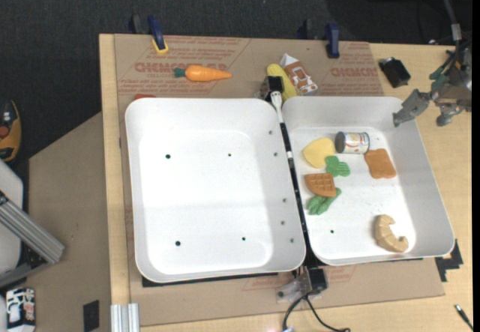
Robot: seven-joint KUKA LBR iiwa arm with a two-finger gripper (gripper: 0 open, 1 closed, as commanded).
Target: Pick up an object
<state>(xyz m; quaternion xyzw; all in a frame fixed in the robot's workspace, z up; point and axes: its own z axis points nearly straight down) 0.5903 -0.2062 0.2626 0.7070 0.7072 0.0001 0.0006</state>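
The right bin (420,173) holds several toy foods: a yellow lemon-like piece (319,151), a small can (352,142) on its side, a brown toast slice (380,164), a waffle (321,184), green vegetable pieces (337,167) and a croissant (391,234). My gripper (426,114) hangs above the right bin's far right corner, up and right of the can and toast. Its two grey fingers (406,111) are spread apart with nothing between them.
The left bin (150,173) lies beside the right one. Behind the bins, on the cardboard, lie a toy carrot (204,74), a banana (276,77), a small carton (301,77) and a black block (394,72). Two clamps (157,34) hold the board's far edge.
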